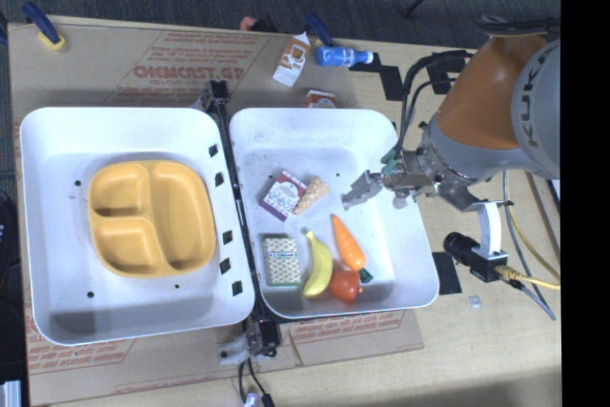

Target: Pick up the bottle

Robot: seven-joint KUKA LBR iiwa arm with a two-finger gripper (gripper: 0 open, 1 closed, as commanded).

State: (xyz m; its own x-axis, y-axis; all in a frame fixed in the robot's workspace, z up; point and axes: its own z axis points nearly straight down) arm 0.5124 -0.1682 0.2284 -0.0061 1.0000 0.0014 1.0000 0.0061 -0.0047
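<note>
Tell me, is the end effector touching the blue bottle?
Apart. The camera view shows the end effector over the right bin, while the blue bottle lies on the bench beyond the bin's far rim.

Left bin (38,148): white, holding a mustard-yellow divided tray (151,216); right bin (405,248): white, holding a yellow banana (319,267), an orange carrot (348,243) with a green tip, a red tomato (346,286), a purple-and-white packet (282,195), a tan cracker (311,194) and a green-patterned box (280,260). Worktop (181,62): tan cardboard printed with red lettering, bearing a blue bottle (341,57) with a white cap and an orange-and-white carton (292,60); arm (505,110): grey with an orange band; pincer (367,189): grey metal.
</note>
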